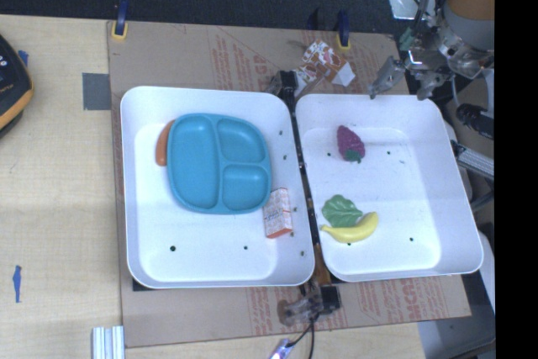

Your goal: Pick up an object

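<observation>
Grapes (350, 142), a small purple toy bunch, lie in the right bin (437, 181) toward its far side, well apart from the other things there. Nearer the front of that bin a yellow banana (353, 229) rests with a green leafy piece (340, 209) touching it on its far side. The left bin (143, 206) carries a blue divided plate (218, 162) with an orange thing (160, 145) tucked just beside its left rim, and a small printed packet (278, 213) lies near the wall shared with the right bin.

The tool (403, 78) hangs beyond the far rim of the right bin, over the brown tabletop (210, 63), with nothing between its fingers; they look spread, one dark finger angling down toward the bin's corner.

As a judgement, the grapes seem the easiest pick: they sit alone on bare white floor, so the fingers can come down on either side without bumping anything. They look like light moulded plastic or rubber, lumpy and probably a little slick, so a pinch across the narrow middle should hold better than one at the tapered tip. The banana is likely light too, but its curve and the leaf against it could make it roll or drag the leaf along.
</observation>
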You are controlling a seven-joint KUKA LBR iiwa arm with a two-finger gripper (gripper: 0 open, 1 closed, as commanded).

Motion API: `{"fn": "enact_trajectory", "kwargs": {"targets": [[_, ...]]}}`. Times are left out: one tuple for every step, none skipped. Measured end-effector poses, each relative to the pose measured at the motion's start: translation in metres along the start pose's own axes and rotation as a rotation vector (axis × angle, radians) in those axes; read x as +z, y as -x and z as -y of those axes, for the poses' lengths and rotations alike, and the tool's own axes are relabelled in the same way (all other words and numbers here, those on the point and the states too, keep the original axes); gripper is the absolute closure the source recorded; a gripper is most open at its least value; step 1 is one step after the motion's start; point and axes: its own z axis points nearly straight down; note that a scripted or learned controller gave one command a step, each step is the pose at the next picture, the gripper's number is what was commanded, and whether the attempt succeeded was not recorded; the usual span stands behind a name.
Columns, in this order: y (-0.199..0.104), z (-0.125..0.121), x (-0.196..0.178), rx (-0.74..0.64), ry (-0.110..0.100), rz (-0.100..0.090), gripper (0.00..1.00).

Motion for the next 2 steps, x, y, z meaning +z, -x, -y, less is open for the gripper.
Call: {"fn": "enact_trajectory", "kwargs": {"targets": [[-0.047,0.068,0.069,0.0,-0.002,0.0,0.0],[0.019,0.042,0.122,0.001,0.0,0.002,0.0]]}}
